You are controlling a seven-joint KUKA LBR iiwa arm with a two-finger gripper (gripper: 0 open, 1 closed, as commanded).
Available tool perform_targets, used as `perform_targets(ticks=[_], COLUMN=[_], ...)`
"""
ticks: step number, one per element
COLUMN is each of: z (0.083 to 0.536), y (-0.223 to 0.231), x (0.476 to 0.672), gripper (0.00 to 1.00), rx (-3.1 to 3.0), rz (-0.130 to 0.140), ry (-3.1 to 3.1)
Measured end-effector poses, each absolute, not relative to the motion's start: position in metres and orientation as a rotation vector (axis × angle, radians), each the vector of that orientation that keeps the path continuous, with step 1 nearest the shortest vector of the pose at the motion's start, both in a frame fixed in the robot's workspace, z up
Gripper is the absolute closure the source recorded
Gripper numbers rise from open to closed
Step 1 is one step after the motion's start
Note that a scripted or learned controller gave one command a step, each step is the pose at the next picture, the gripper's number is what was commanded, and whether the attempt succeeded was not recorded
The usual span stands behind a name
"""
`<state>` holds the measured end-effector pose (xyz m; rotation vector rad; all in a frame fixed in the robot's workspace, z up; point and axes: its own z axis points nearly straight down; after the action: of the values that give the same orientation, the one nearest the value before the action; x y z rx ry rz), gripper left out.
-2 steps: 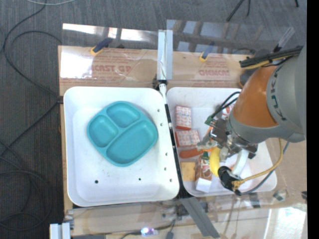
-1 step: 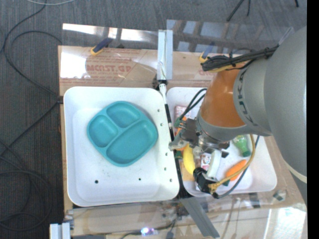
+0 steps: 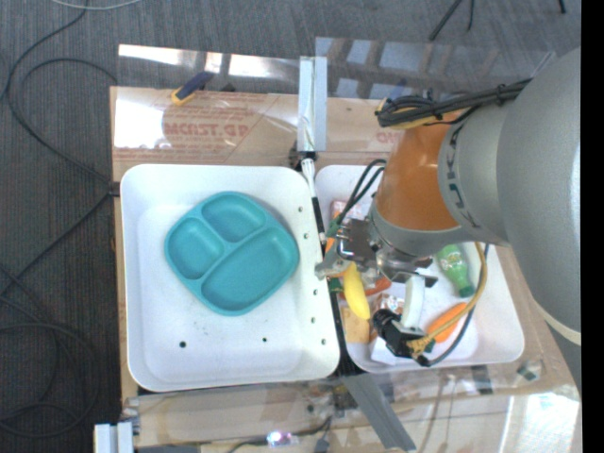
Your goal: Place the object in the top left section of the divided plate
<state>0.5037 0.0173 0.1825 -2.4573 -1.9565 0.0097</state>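
Yellow banana [image 3: 356, 293] just beside claw [image 3: 370, 276], right bin [image 3: 500, 343]

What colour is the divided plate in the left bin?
Teal, a blue-green, plain with no pattern: the divided plate shows best in the camera view.

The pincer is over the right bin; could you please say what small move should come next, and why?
Probably a short descent onto the yellow object. The pincer hangs over the right bin beside it, and the teal divided plate waits in the left bin.
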Motion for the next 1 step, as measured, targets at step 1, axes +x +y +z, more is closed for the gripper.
perform_targets(ticks=[1], z=[0.3444], y=[0.0486], x=[0.5829], gripper=[1.00], rx=[-2.561], rz=[0.008], ry=[-1.823])
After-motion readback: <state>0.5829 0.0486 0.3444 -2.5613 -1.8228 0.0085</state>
